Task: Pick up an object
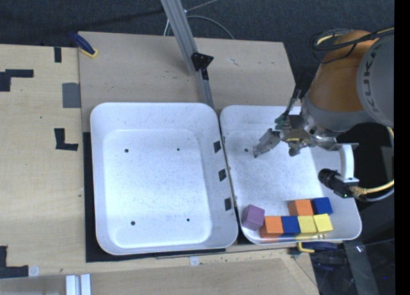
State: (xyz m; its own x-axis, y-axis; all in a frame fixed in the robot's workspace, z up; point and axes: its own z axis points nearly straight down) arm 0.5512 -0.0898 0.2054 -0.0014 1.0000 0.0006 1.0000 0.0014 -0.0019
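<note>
I've got the gripper (277,143) hovering over the right bin's (269,116) bare middle, fingers spread wide, holding nothing. Blocks (301,217) sit bunched against the near rim, well apart from it, so I'd guess a corner grab gets awkward.
</note>
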